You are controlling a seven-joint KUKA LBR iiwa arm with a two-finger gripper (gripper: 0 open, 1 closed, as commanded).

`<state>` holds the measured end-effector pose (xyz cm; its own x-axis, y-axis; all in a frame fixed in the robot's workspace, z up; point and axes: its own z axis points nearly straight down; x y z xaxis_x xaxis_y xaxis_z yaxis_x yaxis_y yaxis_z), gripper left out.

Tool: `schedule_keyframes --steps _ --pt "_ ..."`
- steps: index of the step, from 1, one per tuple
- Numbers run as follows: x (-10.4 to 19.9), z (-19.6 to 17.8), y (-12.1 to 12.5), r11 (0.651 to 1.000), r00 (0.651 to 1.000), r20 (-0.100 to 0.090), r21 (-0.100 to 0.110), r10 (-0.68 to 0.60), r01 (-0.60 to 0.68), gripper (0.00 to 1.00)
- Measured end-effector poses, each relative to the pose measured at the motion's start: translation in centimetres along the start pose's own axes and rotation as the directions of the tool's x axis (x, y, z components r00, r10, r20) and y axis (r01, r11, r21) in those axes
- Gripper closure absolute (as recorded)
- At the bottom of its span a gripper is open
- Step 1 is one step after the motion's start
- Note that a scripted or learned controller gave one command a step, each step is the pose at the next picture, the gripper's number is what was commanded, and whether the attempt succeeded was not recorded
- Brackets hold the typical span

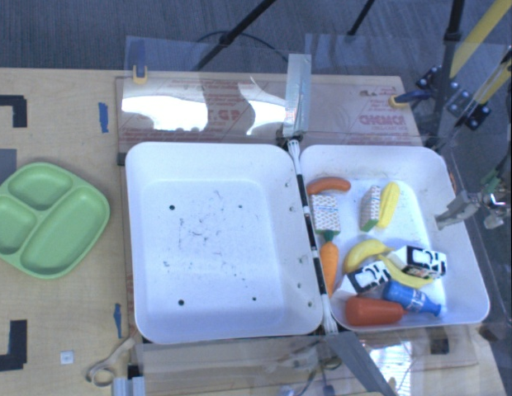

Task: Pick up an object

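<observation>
Still before the grasp: end effector (469,210) at right bin's (454,180) rim, spread impossible to tell, needing descent onto the corn cob (389,205) nearby

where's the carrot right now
The carrot lies in the right bin, against its left wall, just below the checkered packet and left of the yellow banana.

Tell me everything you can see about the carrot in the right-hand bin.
The carrot is a small orange toy, plastic-looking, with a short green top at its upper end. It lies flat, pointing tip-down toward the view's bottom, in the right bin hard against the wall shared with the other bin. Its top sits just below a white patterned packet; a yellow banana lies close on its right.
</observation>
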<state>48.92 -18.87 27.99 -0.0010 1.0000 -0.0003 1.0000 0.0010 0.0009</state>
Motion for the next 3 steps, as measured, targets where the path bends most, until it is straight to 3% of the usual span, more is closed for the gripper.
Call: schedule_keyframes --steps 1,2,3 --pt "1.2 6.5 10.0 0.987 0.987 0.001 -0.003 -0.162 0.162 0.0" --pt "-0.5 17.4 10.8 0.974 0.974 0.001 -0.003 -0.225 0.225 0.0" --pt "0.6 19.4 13.4 0.968 0.968 0.002 -0.005 -0.25 0.25 0.0"
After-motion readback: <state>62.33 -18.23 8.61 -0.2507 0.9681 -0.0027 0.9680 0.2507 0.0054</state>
